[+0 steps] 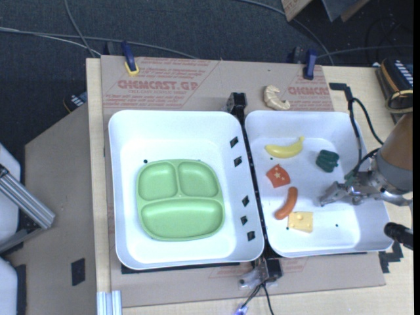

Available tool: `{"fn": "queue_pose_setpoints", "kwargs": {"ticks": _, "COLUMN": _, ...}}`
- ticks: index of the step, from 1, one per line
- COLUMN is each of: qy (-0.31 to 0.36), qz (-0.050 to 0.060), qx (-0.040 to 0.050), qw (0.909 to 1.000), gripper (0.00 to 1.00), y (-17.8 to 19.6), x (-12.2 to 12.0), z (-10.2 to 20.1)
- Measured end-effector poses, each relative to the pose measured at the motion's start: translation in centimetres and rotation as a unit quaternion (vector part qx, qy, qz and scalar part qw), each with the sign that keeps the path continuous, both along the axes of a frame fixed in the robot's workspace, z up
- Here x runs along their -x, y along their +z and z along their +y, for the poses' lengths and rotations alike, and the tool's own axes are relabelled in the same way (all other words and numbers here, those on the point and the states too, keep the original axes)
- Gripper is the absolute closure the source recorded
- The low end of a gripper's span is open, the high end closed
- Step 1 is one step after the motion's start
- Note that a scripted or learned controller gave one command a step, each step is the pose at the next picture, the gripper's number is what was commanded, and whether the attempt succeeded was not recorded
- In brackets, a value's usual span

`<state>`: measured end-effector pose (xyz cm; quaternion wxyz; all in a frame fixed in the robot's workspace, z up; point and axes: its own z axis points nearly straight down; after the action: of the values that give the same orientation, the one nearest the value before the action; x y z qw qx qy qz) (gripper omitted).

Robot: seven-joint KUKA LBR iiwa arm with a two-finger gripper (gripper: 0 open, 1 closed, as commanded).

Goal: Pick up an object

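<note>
The counter (164,84) is carrying two white bins side by side. The left bin (125,176) is holding a green divided tray (180,199) at its centre. The right bin (341,235) is holding the small things, and the arm (397,156) is reaching in from three o'clock.

The gripper (326,199) is hanging over the right half of the right bin, its fingers pointing toward nine o'clock. It is grasping nothing; the fingers look slightly parted, though at this slant that is hard to be sure of.

Going by size among the small things: a yellow banana (285,149) is lying at twelve o'clock in the bin, its long axis running nine to three. A sausage (286,203) is lying near the centre, its long axis running from one to seven o'clock. A cheese wedge (301,222) is sitting just beside the sausage at five o'clock from it. A red piece (278,175) is sitting just above the sausage. A green piece (327,160) is sitting at twelve o'clock from the fingertips, near them.

The move is turning on this: the sausage is lying at nine o'clock from the gripper, straight ahead of the fingers, and the cheese at about eight o'clock. Either is probably the nearest target; the sausage's slanted axis would call for the wrist to be turning across it.

A beige thing (276,97) is lying on the counter beyond the bin rim.
</note>
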<state>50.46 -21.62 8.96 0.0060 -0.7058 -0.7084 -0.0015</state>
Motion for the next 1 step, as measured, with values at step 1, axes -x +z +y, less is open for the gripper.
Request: {"fn": "queue_pose_setpoints", "kwargs": {"ticks": 1, "qy": -0.001, "qz": -0.002, "qx": 0.0028, "qw": 1.0000, "gripper": 1.00, "y": 1.34, "x": -0.07, "z": -0.22}}
